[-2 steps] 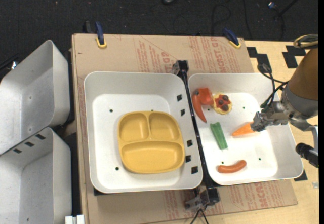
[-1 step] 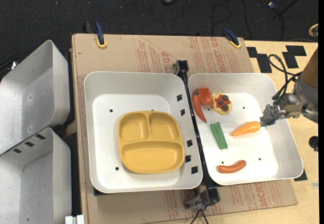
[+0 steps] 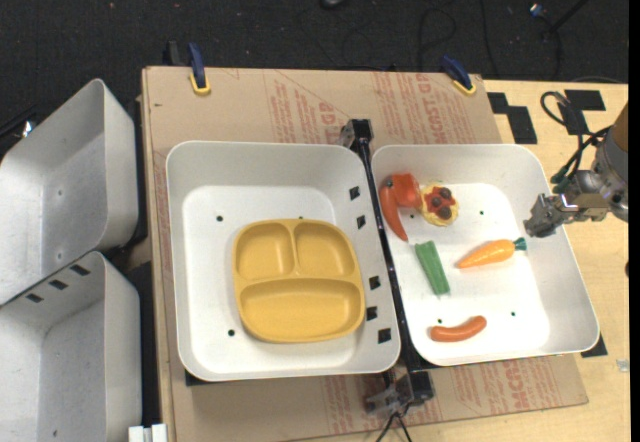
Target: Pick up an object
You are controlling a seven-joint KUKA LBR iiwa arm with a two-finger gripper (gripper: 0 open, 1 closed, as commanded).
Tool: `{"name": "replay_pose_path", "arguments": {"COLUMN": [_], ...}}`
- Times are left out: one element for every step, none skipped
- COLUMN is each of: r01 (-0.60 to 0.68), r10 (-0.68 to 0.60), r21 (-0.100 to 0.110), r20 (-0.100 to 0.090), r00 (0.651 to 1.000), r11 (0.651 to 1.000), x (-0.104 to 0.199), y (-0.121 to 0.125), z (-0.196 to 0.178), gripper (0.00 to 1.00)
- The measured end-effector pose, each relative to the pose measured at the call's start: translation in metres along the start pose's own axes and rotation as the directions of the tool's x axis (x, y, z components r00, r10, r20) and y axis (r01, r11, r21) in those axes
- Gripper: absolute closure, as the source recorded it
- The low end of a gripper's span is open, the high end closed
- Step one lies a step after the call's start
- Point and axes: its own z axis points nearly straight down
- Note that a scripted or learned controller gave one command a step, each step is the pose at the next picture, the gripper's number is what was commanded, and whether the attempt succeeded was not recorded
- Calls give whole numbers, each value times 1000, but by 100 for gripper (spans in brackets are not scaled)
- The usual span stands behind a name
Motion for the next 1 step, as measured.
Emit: {"name": "replay_pose_path", "arguments": {"r01": [5], "r10": [-5], "r21": [3], "r20": [-3], "r00": [1000], "r11": [1000], "x": [57], "y": [12], "z": [-4], "gripper": [100]}}
